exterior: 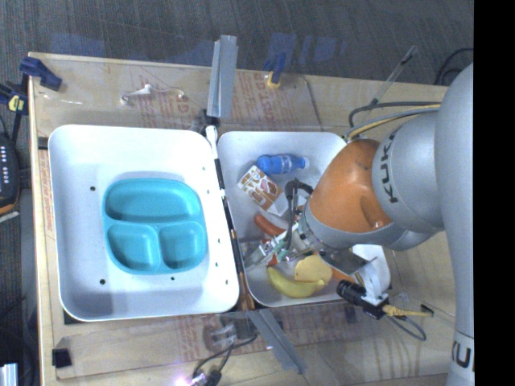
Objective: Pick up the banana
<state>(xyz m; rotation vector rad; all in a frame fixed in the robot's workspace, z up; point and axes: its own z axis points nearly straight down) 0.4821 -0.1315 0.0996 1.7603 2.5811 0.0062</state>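
The yellow banana (291, 285) lies in the right bin (241, 147), against its front wall, curved with its ends pointing up. A second pale yellow piece (313, 268) rests on its right end. My gripper (273, 252) hangs low just above and left of the banana, close to it, with no object visibly held. The arm's orange band and grey wrist hide the bin's right half.
The right bin also holds a blue water bottle (281, 164), a brown and white snack packet (259, 186) and a red sausage-like item (269, 223) right beside the gripper. The left bin (72, 215) holds a turquoise compartment tray (155, 224).
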